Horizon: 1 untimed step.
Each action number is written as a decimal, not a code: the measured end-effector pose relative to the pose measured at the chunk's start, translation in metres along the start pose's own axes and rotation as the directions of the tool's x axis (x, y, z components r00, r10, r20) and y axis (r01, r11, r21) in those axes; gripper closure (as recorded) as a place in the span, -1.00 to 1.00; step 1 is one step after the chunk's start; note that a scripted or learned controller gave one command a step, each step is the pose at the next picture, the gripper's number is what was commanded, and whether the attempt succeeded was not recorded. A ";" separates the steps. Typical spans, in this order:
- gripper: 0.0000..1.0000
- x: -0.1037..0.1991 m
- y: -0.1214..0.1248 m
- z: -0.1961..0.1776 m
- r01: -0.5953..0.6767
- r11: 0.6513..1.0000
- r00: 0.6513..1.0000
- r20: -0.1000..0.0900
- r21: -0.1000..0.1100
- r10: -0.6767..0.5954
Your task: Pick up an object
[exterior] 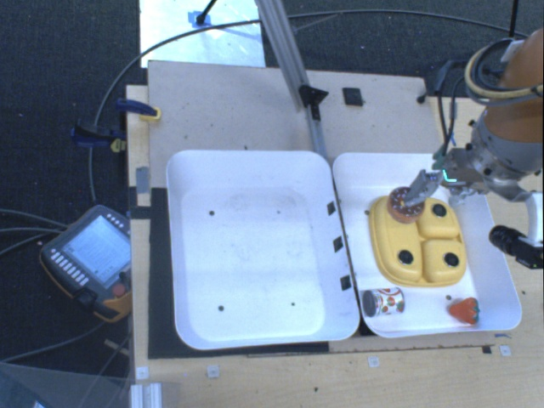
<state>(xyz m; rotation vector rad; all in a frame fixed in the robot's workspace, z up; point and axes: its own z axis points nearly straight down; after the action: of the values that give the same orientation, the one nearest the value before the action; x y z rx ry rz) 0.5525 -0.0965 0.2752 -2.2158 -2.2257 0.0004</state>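
1. The right-hand shallow white plastic bin (501,308) on the tabletop (246,109) holds a yellow moulded plastic tray with several compartments (421,243), a small round doughnut-like toy with dark brown frosting and pale sprinkles (401,204), a small printed can lying on its side (383,302) and a small red strawberry-like toy (463,311). The left-hand white bin (255,245) sits just beside it.

2. The doughnut toy sits on the upper left part of the yellow tray, at or over one of its compartments. It looks the likeliest target, since the grey arm's gripper (416,195) is right at it.

3. Handling, as a judgement: the doughnut looks light and small, probably rigid plastic or firm foam, so weight is no issue. Its rounded rim could slide out of a shallow pinch. Taking it across the ring, with one finger on each outer side, seems safest.

4. The tray underneath is broad and smooth. It may shift or lift if the fingers catch its edge instead.

5. The fingers (418,187) slant down from the right and their tips meet the doughnut's right edge. How far apart they stand I cannot tell, as they read as one grey bar. Whether the doughnut sits between them is also unclear, so no hold can be claimed.
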 end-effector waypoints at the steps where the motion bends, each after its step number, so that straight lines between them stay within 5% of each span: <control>1: -1.00 0.000 0.001 -0.001 0.000 1.000 1.000 0.000 -0.003 0.000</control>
<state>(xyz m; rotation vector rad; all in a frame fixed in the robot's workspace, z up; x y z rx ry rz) 0.5532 -0.0965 0.2764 -2.2170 -2.2276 -0.0025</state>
